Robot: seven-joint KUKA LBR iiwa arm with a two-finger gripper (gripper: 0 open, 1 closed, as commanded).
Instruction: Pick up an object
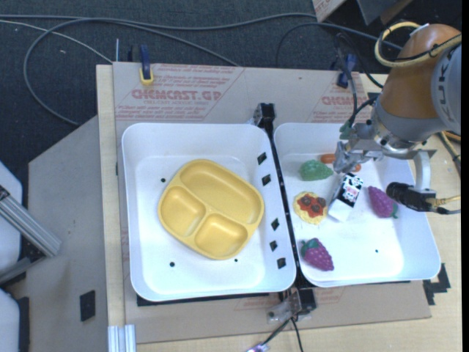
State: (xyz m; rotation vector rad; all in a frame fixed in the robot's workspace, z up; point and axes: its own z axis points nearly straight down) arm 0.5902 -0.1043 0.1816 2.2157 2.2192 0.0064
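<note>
My gripper (pixel 346 161) hangs over the back of the right bin (pixel 410 262), on a grey arm with an orange band. Just below it lies a small white carton with black spots (pixel 346 196), tilted. A green toy (pixel 315 170) sits to the gripper's left, and an orange piece (pixel 327 158) peeks out beside it, partly hidden by the gripper. Also in this bin are a yellow disc with red spots (pixel 311 206), a purple grape bunch (pixel 317 254) at the front left, and a second purple fruit (pixel 381 202) right of the carton.
The left bin (pixel 139 196) holds a yellow divided plate (pixel 211 207). A black divider with clips (pixel 275 196) runs between the bins. A black cable fitting (pixel 410 195) juts over the right bin's right side.
</note>
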